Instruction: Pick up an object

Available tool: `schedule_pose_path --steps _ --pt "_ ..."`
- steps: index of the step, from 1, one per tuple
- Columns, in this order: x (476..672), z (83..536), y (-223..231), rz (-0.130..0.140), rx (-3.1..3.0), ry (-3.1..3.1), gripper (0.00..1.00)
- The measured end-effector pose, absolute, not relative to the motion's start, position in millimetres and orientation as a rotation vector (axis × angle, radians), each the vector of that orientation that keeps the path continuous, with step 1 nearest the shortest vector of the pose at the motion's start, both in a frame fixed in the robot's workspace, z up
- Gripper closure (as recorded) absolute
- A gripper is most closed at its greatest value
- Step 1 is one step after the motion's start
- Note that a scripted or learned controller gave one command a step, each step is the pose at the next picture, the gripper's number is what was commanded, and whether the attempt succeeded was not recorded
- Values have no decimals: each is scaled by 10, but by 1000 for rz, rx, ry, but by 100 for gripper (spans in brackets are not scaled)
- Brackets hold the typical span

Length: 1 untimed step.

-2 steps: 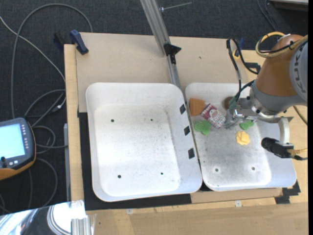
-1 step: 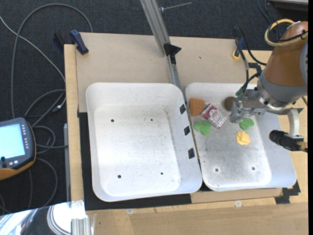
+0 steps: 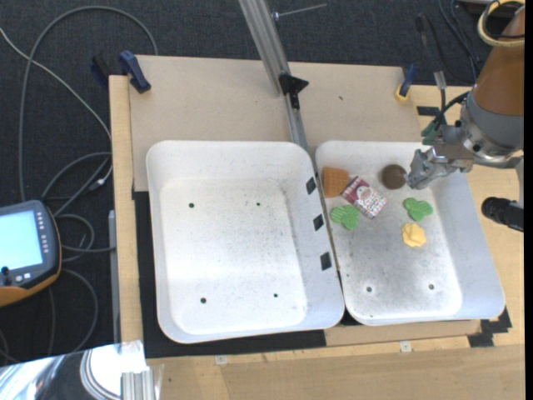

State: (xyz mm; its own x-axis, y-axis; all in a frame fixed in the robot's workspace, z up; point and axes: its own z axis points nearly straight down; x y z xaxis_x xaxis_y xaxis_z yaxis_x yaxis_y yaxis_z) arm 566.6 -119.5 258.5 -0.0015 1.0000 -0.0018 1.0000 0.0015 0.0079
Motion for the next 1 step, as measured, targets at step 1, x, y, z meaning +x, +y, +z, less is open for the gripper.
schedule_pose_path --steps 1 --pt "5733 2464 -594 1 2217 2232 100"
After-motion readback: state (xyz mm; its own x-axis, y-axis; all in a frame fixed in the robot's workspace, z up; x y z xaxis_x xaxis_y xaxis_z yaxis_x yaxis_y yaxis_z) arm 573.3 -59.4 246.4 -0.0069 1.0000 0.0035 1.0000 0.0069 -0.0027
